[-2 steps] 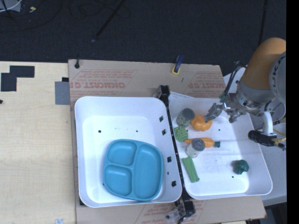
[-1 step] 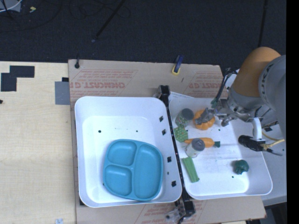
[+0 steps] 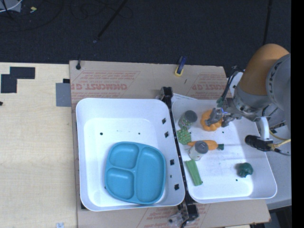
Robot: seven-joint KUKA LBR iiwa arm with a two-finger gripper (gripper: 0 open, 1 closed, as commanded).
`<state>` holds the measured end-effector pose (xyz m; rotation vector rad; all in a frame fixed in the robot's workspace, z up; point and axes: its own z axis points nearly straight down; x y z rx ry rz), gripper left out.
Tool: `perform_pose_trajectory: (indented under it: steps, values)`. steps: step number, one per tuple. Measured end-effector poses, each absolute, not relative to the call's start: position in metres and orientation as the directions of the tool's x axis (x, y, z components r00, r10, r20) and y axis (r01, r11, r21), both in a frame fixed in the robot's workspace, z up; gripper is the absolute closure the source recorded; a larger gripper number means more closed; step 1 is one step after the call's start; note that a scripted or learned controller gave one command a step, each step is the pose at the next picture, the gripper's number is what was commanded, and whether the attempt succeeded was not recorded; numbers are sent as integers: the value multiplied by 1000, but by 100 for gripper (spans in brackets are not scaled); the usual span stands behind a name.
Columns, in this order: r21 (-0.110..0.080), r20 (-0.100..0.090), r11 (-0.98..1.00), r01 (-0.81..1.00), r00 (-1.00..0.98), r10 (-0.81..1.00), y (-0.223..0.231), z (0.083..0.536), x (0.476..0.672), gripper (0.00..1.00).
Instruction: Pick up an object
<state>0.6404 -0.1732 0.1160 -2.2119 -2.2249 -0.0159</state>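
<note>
Orange plastic is seen directly beneath the end effector (image 3: 219,114): a small rounded orange toy (image 3: 209,121) lying in the upper part of the right bin (image 3: 266,186), just to the camera-left of and slightly below the tool tip, apparently touching it. Whether anything is gripped cannot be told, since the tip is hidden against the toy. No clear long axis is shown by this toy, so little wrist turning would seem to be required; a short descent is judged sufficient. Further down-left from the end effector lie an orange carrot-shaped piece (image 3: 209,145), a grey-capped bottle (image 3: 197,150) and a green stick (image 3: 193,172), while a dark green lump (image 3: 245,169) sits well apart below.
</note>
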Motion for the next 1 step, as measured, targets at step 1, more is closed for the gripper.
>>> perform_pose_trajectory:
  steps: [1]
  values:
    - [3,-1,0,1000,0,1000,-166,169,648,100]
